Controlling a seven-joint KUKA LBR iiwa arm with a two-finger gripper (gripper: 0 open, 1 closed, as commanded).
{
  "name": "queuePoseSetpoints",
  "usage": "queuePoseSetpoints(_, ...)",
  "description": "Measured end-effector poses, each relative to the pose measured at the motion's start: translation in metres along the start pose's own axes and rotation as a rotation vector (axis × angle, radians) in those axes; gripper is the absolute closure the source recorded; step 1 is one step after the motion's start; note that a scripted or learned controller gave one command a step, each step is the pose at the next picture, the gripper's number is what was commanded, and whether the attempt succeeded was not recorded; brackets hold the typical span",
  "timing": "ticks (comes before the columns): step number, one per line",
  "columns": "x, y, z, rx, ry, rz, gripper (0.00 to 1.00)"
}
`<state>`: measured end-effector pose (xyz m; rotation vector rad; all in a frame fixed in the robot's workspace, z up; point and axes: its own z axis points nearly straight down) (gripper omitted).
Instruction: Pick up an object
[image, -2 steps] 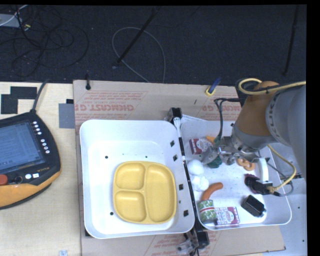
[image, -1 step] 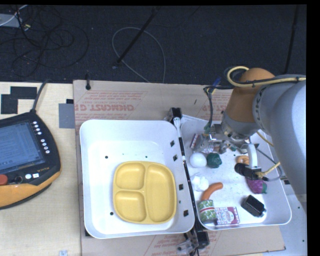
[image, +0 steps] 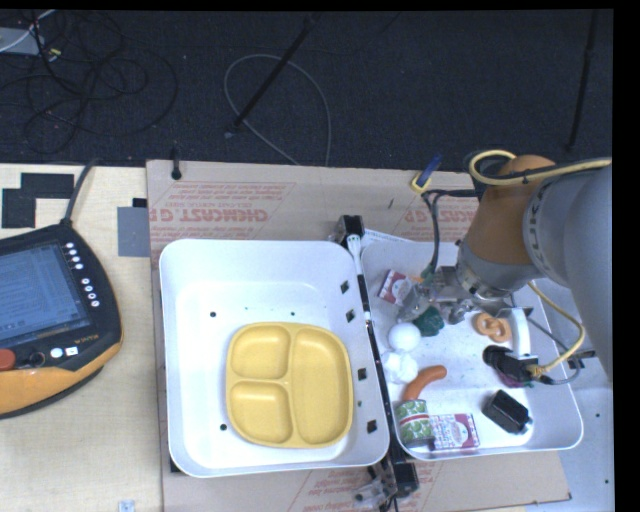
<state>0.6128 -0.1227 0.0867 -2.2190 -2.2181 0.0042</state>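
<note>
End effector (image: 437, 303) hangs low over the right bin's (image: 570, 425) upper part, a small dark green object (image: 430, 323) just below it (touching or apart, I cannot tell); whether its grip is spread or pressed together I cannot tell.

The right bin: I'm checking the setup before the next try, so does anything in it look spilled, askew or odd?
Nothing looks spilled or damaged. The right bin holds small things lying loosely: two white balls, an orange sausage-shaped piece, a pretzel and a black block. The end effector hangs low over its upper part.
</note>
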Motion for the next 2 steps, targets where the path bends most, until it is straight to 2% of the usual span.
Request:
queuePoseSetpoints(1,0.0,0.0,-0.009,0.003,0.003,0.002,1.0)
queuePoseSetpoints(2,0.076,-0.03,-0.099,0.0,0.0,-0.002,1.0)
